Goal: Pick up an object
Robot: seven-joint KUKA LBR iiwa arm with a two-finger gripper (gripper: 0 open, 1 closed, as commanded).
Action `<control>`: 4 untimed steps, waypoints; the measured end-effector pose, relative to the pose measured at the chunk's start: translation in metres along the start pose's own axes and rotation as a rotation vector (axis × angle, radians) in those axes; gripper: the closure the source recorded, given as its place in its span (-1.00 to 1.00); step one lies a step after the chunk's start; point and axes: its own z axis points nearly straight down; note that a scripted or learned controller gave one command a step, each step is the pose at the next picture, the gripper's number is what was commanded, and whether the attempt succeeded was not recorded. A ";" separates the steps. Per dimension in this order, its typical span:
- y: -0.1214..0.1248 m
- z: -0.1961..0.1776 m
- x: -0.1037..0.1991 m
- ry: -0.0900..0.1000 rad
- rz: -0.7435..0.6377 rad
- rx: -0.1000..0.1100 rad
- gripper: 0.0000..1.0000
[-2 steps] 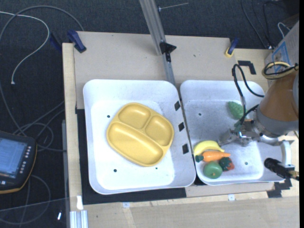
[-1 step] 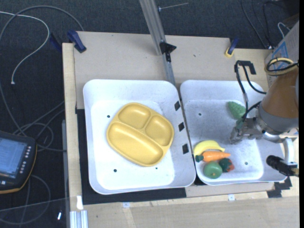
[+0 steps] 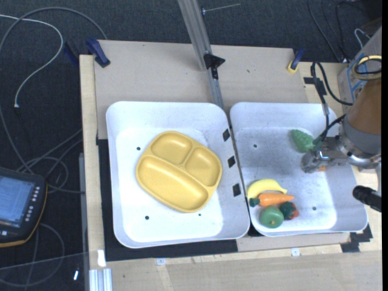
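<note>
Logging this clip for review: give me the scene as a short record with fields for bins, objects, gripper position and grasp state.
left bin: yellow divided plate
right bin: banana, carrot, green round fruit clustered at its near left corner; green leafy item near the far right
gripper: low over the right bin, just beside the green leafy item
grasp state: cannot tell

Arm (image 3: 364,123) low at right, wrist bent inward

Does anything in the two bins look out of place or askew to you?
Nothing is spilled or damaged. The yellow divided plate sits at a slant in the left bin. In the right bin, toy food huddles in the near corner, one green piece lying apart.
</note>
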 end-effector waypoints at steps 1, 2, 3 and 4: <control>0.007 -0.063 0.004 0.000 -0.002 -0.003 1.00; 0.008 -0.103 0.004 0.000 -0.001 -0.001 1.00; 0.031 -0.106 0.048 0.003 -0.005 0.002 1.00; 0.048 -0.098 0.090 0.003 -0.005 0.004 1.00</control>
